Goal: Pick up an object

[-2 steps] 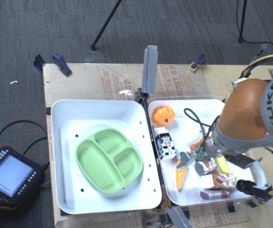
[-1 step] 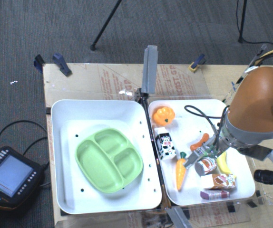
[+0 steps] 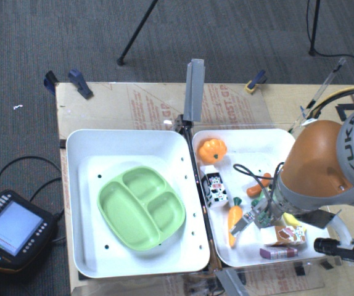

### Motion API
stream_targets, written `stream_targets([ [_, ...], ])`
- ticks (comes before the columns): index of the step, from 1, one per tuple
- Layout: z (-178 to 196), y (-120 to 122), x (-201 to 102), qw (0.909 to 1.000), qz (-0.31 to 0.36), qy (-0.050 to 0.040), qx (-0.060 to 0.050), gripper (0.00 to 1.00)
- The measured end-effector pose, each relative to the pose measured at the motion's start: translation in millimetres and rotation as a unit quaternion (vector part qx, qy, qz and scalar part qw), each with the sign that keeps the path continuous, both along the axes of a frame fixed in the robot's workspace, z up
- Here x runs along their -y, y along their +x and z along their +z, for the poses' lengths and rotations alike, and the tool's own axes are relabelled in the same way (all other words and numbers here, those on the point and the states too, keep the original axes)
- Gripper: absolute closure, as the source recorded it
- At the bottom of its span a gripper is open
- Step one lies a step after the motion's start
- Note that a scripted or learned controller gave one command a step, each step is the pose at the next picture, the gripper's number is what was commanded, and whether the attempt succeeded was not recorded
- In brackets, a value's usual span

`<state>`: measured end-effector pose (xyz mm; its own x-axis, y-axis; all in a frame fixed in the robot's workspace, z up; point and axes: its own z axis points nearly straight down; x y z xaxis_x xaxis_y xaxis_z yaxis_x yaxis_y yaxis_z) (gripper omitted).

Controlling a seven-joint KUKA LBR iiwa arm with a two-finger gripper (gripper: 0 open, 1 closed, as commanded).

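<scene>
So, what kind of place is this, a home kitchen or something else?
Probably a robotics lab, not a kitchen. The two white bins sit on a cardboard-covered bench, tripod legs stand on grey carpet, and a teach pendant lies on the floor beside the bench.

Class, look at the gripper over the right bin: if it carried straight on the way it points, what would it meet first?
Probably the carrot: the gripper points down-left at it, though its height above is unclear.

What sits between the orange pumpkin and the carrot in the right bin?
In the camera view, a small black-and-white carton lies between the pumpkin and the carrot.
</scene>
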<state>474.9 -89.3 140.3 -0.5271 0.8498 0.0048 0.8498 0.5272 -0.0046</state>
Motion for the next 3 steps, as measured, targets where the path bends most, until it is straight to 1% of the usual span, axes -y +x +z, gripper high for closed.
stream_targets([
  [1, 0, 0, 0, 1.0, 0.0, -0.0001, 0.0, 0.0],
  [2, -55, 58, 13, 0.9991, -0.042, -0.0004, 0.0, 0.0],
  [3, -47, 58, 15, 0.999, -0.045, -0.0002, -0.001, 1.0],
])
